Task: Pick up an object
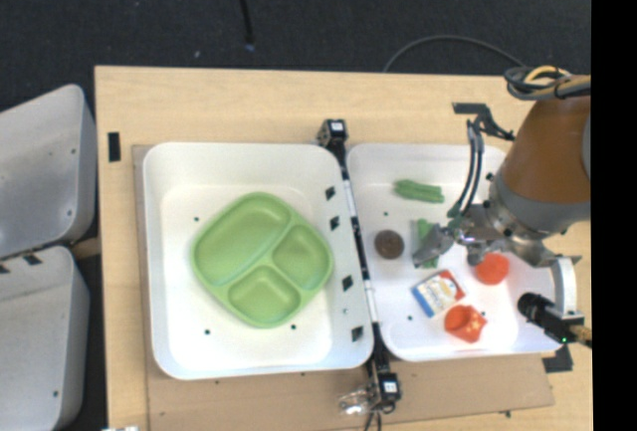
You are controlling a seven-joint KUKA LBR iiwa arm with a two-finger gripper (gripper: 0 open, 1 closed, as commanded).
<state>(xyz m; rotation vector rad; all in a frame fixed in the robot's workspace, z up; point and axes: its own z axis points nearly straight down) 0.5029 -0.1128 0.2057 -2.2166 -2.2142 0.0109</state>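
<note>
Two white bins sit side by side: the left bin (159, 339) holds a green divided plate (261, 260); the right bin (398, 344) holds the pickable clutter. Gripper (438, 245) is low among green pieces beside a brown disc (388, 244), presumably chosen as target; finger state cannot be told.

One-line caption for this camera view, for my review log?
KUKA arm's gripper low in right bin among small items; green divided plate in left bin.

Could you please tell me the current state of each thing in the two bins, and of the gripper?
green divided plate: lying flat in left bin, compartments bare.
green piece: lying loose in right bin.
brown round object: resting on bin floor.
blue-and-white packet: lying flat.
orange objects: resting beside the packet.
gripper: low over right bin.
</note>
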